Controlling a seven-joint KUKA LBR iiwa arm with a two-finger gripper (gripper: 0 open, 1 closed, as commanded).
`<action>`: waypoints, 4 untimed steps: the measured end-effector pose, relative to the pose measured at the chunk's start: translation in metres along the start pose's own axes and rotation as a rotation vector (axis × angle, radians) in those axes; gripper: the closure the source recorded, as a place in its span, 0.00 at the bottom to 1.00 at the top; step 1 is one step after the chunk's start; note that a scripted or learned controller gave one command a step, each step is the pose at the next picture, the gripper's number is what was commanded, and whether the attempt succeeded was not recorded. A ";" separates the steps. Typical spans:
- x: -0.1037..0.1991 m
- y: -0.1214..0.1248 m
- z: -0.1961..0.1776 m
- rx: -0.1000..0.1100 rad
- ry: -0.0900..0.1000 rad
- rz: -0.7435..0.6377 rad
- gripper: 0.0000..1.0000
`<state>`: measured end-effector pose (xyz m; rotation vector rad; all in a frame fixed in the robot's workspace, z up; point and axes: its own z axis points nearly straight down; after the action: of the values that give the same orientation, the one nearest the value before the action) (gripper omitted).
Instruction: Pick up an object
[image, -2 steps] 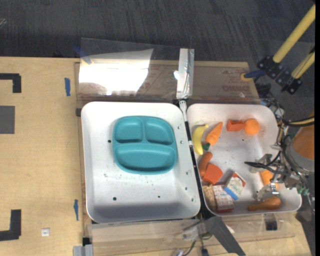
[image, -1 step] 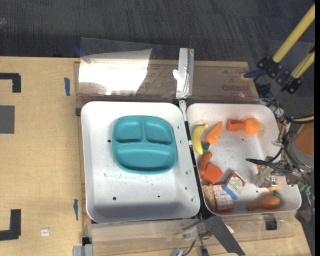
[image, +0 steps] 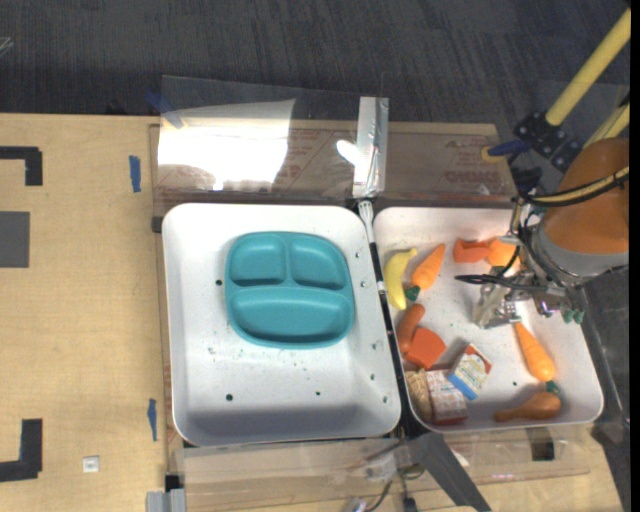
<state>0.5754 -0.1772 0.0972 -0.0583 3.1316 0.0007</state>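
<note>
While the gripper (image: 497, 305) hung low inside the right bin (image: 590, 385), whether its fingers were spread or pinched could not be told from the metal tangle, and nothing showed clearly between them. Taking that bin as the landmark: a carrot (image: 534, 349) lay just beside the gripper toward the bin's right wall, another carrot (image: 428, 267) sat at its upper left by a yellow banana (image: 398, 277), and an orange block (image: 480, 250) rested near its top edge. An orange-red piece (image: 425, 347) lay at mid-left, small printed boxes (image: 455, 382) sat along its lower edge, and a brown pear-shaped toy (image: 532, 405) lay at its lower right. Left of it, the left bin (image: 195, 400) carried a teal divided plate (image: 291, 288). Above the wrist, the orange band (image: 598, 200) stood over the bin's right rim.
</note>
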 end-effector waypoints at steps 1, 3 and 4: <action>0.001 -0.002 0.000 0.002 0.000 0.002 0.00; 0.015 -0.046 -0.006 0.008 -0.014 0.004 1.00; 0.015 -0.046 -0.005 0.007 -0.013 0.004 0.00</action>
<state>0.5618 -0.2236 0.1023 -0.0518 3.1189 -0.0094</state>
